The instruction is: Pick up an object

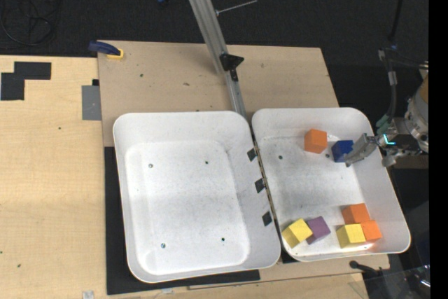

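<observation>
Reaching in over the right bin's (392, 199) far right rim, my gripper (358, 150) shows as a grey metal finger slanting down toward a small blue cube (342, 150). From this angle I can't tell whether it is parted or closed, or whether it actually touches the cube; the tip sits right against the cube's right side. Behind it I can make out a teal glint on the wrist hardware.

I see the blue cube lying in the upper part of the right bin, just beside an orange cube (316, 141), with a small white piece (331, 140) between them that I can't identify. Both look like matte, hard-edged blocks. Along the near edge of the same bin I count two pairs: a yellow cube (297, 231) touching a purple cube (318, 227), and a second yellow cube (351, 234) pressed against an orange block (362, 220) that may be two stacked pieces.

I read both bins as shallow, glossy white plastic with rounded corners and speckled floors. The left bin (126, 150) sits alongside, joined by black clips (257, 185). Under them lies a pale wood-grain bench (168, 80), and a ribbed aluminium rail (206, 17) slants across its far side.
</observation>
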`<state>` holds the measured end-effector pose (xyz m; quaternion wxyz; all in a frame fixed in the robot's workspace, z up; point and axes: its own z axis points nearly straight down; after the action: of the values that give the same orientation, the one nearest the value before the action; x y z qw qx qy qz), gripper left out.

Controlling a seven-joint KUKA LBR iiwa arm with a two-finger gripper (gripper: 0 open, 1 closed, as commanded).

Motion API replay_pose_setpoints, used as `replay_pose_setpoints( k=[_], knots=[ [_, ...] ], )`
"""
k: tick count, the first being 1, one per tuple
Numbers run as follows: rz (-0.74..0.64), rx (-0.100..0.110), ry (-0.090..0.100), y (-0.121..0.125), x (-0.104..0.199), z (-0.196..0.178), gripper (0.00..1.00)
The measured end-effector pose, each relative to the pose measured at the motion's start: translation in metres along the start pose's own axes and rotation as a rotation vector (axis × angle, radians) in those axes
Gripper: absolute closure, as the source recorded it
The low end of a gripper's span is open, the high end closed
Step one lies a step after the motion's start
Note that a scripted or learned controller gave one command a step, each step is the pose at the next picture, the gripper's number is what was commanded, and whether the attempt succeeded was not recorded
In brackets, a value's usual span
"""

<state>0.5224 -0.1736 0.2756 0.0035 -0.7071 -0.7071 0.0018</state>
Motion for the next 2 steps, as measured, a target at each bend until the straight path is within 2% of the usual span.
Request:
replay_pose_setpoints(
  k=[1,2],
  knots=[
    [0.002,-0.005,-0.001,0.0,-0.001,-0.002,0.0],
    [0.001,0.0,0.0,-0.006,-0.005,0.044,0.0]
  ],
)
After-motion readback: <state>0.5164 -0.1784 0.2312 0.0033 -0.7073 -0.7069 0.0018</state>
